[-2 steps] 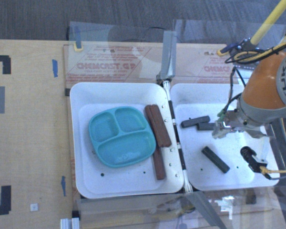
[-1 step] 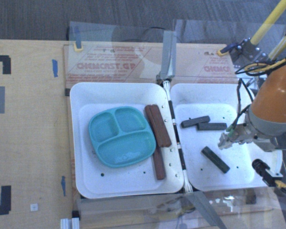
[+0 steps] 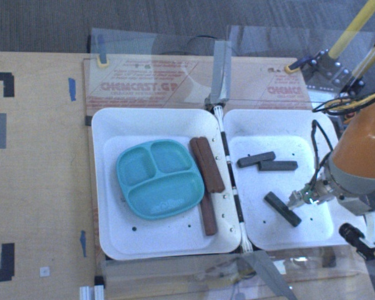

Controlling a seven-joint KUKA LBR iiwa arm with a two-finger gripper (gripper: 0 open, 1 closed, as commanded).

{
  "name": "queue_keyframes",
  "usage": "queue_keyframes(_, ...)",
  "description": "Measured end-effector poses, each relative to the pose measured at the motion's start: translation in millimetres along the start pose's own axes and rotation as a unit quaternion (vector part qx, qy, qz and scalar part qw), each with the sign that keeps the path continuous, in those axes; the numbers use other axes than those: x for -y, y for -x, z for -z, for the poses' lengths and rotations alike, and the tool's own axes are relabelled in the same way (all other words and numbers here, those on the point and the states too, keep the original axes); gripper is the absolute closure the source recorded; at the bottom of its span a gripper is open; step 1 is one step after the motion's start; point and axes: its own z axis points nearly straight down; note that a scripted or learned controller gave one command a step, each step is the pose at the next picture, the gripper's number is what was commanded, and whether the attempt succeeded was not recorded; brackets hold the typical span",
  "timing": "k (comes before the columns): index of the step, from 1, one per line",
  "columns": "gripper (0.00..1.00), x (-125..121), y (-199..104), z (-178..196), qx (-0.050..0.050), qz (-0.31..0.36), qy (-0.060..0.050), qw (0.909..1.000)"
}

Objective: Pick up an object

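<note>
From my station, the arm (image 3: 362, 149) comes in at the right edge and is cut off there, so I see only its orange band and grey wrist. The gripper (image 3: 305, 196) sits low over the right bin (image 3: 281, 120), but it is small, partly blurred, with a green glint on it. I cannot tell whether the jaws are spread or pressed together.

Three dark bars lie in the right bin. The nearest dark bar (image 3: 282, 209) lies slanted on the bin floor just to the left of the gripper and slightly below it in view; I cannot confirm contact, and nothing is visibly between the jaws. Two further dark bars (image 3: 267, 162) lie end to end higher up the bin, well apart from the gripper.

In the left bin (image 3: 112, 120) a teal divided plate (image 3: 159, 178) rests flat. Two brown sticks (image 3: 207, 175) lie beside its right edge, one overlapping the other, near the divider between bins.
</note>
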Motion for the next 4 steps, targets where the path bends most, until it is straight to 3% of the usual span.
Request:
queue_keyframes(1,0.0,-78.5,-15.3,-29.3,0.005,0.013,0.006,0.9999)
queue_keyframes(2,0.0,-121.9,-1.9,-16.3,0.002,-0.014,0.002,0.9999)
queue_keyframes(3,0.0,-158.5,36.5,-30.6,0.001,-0.07,0.001,0.9975)
queue_keyframes(4,0.0,-117.3,39.9,-10.9,0.001,0.0,0.001,1.0)
